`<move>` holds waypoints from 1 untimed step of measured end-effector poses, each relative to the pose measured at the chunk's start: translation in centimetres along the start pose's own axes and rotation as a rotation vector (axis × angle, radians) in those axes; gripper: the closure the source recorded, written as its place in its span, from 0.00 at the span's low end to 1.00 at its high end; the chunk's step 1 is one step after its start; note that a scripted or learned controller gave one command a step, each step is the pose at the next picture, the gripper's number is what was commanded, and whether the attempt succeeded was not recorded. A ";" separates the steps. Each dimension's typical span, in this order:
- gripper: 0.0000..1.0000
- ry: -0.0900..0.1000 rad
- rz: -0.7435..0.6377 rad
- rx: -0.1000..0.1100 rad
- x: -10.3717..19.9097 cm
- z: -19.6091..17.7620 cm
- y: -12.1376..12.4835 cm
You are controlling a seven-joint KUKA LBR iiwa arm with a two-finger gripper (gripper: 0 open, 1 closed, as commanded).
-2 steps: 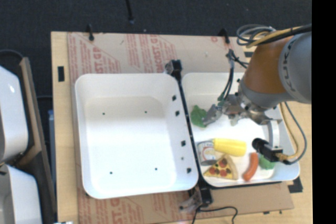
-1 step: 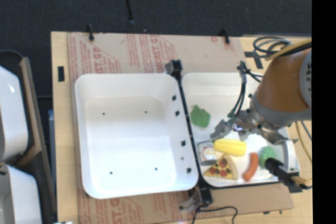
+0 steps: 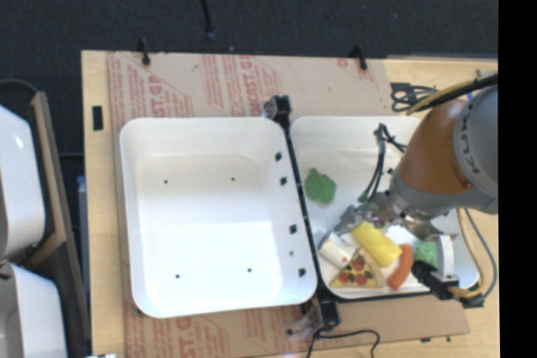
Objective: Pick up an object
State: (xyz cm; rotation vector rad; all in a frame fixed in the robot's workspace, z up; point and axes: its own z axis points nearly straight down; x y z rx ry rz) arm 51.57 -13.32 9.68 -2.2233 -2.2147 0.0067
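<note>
Several small toys lie in the right bin (image 3: 336,134). A green lump (image 3: 320,186) sits near its left wall. Toward the front lie a yellow block (image 3: 377,246), a white piece (image 3: 334,251), a pizza slice (image 3: 353,273), an orange carrot shape (image 3: 403,267) and a green piece (image 3: 426,251). My gripper (image 3: 367,217) hangs low in this bin, just behind the yellow block and right of the green lump. The orange-banded wrist (image 3: 433,161) covers the bin's right part. Nothing shows as held.
The left bin (image 3: 205,151) lies beside the right one, with a black divider strip (image 3: 290,180) between them. Cardboard (image 3: 193,84) lines the bench under both. Cables (image 3: 411,96) run at the back right, and white equipment (image 3: 17,180) stands at the far left.
</note>
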 end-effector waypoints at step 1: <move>0.00 0.001 -0.003 -0.006 0.2 -0.4 0.2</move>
